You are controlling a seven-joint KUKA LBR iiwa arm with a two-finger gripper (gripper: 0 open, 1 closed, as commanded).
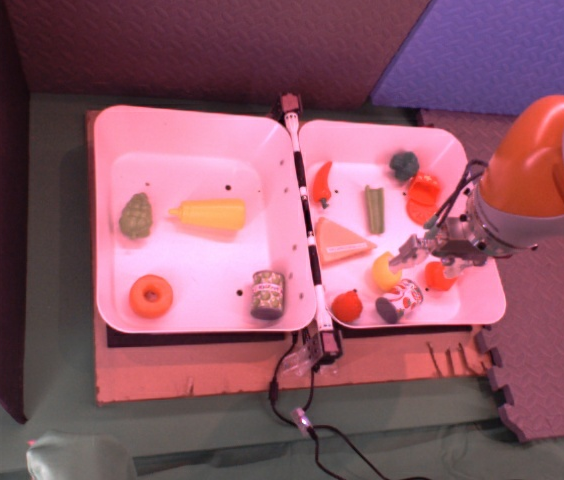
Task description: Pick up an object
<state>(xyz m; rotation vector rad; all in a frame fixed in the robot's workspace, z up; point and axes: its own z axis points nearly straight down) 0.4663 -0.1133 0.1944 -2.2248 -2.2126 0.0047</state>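
Note:
My gripper (430, 256) hangs over the front right part of the right bin (482, 303). Just to its left lies a yellow banana (385, 271). A small orange-red fruit (440, 277) lies right under it, partly hidden by the wrist. In front of the gripper a small can (400, 301) lies on its side, and a red tomato (347, 306) sits further left. I see nothing lifted clear of the bin floor.
The right bin also holds a sandwich wedge (337, 240), a celery stick (374, 209), a red chili (322, 183), a dark broccoli (403, 164) and an orange pepper (423, 197). In the left bin (162, 128) are a green bunch (136, 215), a yellow bottle (209, 213), a doughnut (150, 295) and a jar (268, 294).

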